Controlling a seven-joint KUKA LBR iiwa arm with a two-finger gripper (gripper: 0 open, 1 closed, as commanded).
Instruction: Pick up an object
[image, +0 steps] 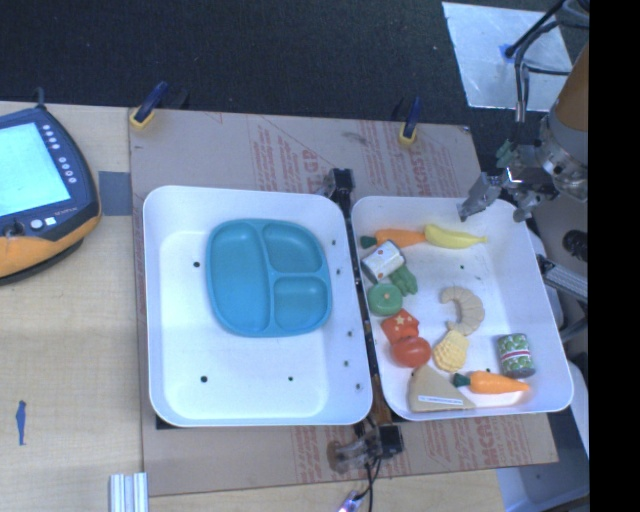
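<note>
My gripper (498, 205) hovers over the far right corner of the right bin (548, 300), its two fingers (473, 205) spread open with nothing between them. Just below and left of it lies a yellow banana (453, 237), next to an orange carrot (400, 238). Further toys lie in this bin: a white box (382, 261), a green vegetable (386, 297), a red tomato (410, 351), corn (450, 350), a croissant (463, 307), a green can (515, 354), a second carrot (490, 382) and a sandwich wedge (433, 392).
The left bin (165, 330) holds a blue divided plate (268, 276). An orange-edged control tablet (35, 195) lies on the bench at the far left. Blue-and-yellow clamps (148, 105) pin the cardboard at the back edge.
</note>
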